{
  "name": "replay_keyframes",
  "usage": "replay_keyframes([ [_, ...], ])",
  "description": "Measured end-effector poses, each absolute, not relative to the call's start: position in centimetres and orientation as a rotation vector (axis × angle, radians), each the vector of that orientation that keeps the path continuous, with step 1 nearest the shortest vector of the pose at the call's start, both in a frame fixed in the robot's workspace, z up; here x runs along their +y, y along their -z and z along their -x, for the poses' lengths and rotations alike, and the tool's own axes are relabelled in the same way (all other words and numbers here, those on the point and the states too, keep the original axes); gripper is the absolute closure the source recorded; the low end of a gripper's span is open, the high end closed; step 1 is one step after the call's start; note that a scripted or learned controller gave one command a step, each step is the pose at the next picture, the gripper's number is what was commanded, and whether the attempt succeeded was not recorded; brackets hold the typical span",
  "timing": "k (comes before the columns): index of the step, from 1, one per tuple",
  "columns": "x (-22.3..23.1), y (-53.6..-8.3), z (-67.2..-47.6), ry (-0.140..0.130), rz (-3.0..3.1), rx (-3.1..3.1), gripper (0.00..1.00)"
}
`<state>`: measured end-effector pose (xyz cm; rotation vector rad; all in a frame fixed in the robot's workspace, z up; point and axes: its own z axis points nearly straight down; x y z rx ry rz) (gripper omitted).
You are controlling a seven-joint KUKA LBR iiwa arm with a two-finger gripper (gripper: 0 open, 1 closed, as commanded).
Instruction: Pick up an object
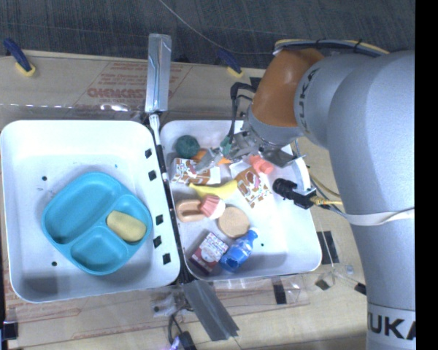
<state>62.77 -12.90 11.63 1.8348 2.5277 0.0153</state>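
My gripper [231, 147] hangs low over the back of the right bin [296, 246], under the orange wrist band. It sits just right of a dark green ball [187, 146] and above a yellow banana [214, 189]. Around it lie a snack packet [183, 171], a second patterned packet [254, 187] and a salmon-pink piece [262, 165]. Nearer the front are a pink cup-like toy [203, 208], a tan round disc [233, 222], a blue bottle [241, 251] and a dark red packet [209, 249]. The wrist hides whatever lies directly beneath the gripper.
The left bin [22, 166] holds a blue divided plate [80, 214] with a yellow lump [126, 225] in one compartment. A metal divider [158, 71] stands between the bins at the back. The grey arm covers the right side of the bench.
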Motion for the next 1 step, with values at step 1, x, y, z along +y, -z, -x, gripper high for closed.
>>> replay_keyframes([
  [1,-14.12,-10.53,-53.86,0.002,-1.758,2.606,0.0],
])
